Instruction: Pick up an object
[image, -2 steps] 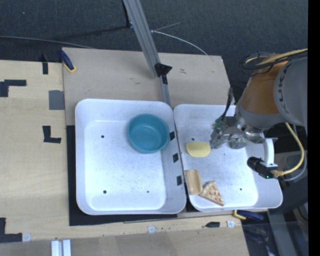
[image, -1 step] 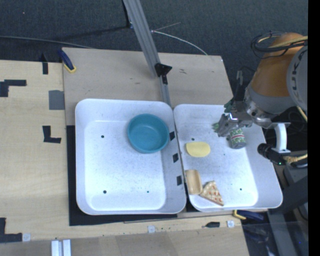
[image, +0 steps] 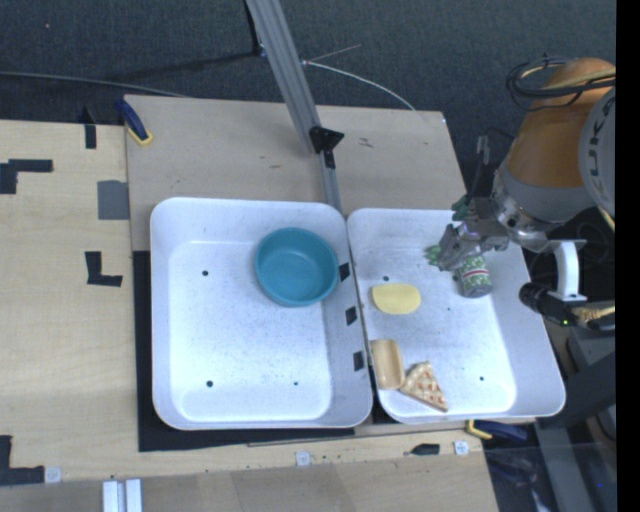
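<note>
Hovering over the right white bin (image: 520, 395), the gripper (image: 462, 243) touches a small green-patterned cup (image: 474, 276). Its grip cannot be told. Probably light, rigid and slippery; pinch across the rim.

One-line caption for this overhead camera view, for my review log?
KUKA arm's gripper low over the right bin beside a small can; yellow piece nearby, blue bowl in the left bin.

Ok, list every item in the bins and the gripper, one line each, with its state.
Blue bowl: upright, left bin.
Yellow oval piece: lying flat, right bin.
Tan block: lying by the right bin's left wall.
Pizza slice: flat, beside the block.
Small can: tilted, under the gripper.
Gripper: low over the can; grasp unclear.
</note>
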